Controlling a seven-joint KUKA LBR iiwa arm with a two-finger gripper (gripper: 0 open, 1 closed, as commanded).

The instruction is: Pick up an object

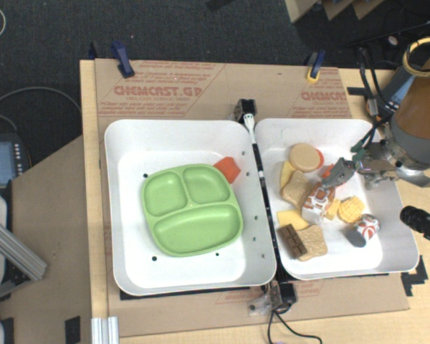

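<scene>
1. Grey two-finger gripper (pixel 338 173) hangs low over the right white shallow plastic bin (pixel 394 260), reaching in from the bin's right side; cannot tell from this angle how its tips are set, and nothing is visibly held.
2. Step in hand, my read: lining up and descending on one item in the heap. Best done by going straight down on a single piece with free sides, not on a seam between two pieces.
3. Nearest candidate: red-and-white crinkled packet (pixel 317 201), just below-left of the gripper, mid-bin, leaning on the pile.
4. Tan bread-slice toy (pixel 295 187) touches the packet on its left side.
5. Round tan bun-like toy with orange top (pixel 305 158) sits toward the bin's far wall.
6. Round orange waffle-cracker toy (pixel 351 208) lies just right of the packet.
7. Brown chocolate-bar block (pixel 292 241) and square tan cracker (pixel 314 241) lie side by side near the bin's front wall.
8. Crowding risk: neighbours may get nudged.
</scene>
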